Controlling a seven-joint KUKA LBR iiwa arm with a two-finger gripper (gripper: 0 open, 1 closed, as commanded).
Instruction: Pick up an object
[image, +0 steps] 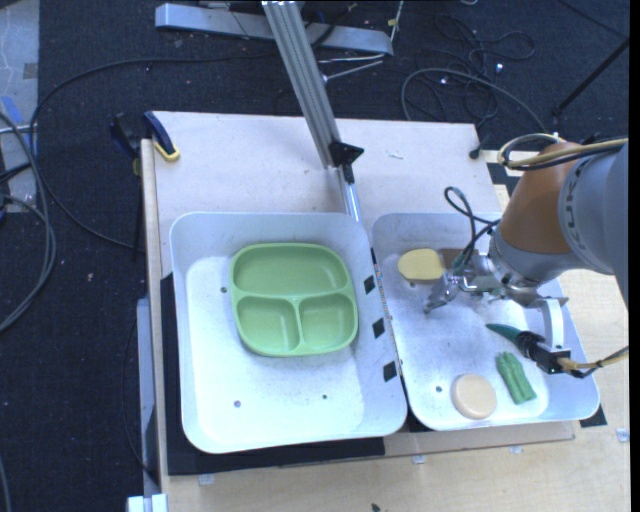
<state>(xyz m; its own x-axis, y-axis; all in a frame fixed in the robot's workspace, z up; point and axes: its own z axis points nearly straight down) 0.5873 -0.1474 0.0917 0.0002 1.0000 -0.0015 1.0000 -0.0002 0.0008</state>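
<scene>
Arm: grey, orange-banded, reaching in from the right over the right bin (420, 400).
Jaws (436, 298): low above the bin floor, just below a yellow piece (420, 264); whether apart or together, cannot tell.
Right bin: yellow piece at the back, tan disc (473, 395) and green stick (516, 378) near the front edge.
Left bin (200, 400): green divided plate (295, 298) at centre.
Table (250, 160): pale board carrying both bins.

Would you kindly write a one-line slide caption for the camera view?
End effector poised in the right bin beside a yellow piece; green divided tray in the left bin.
</scene>
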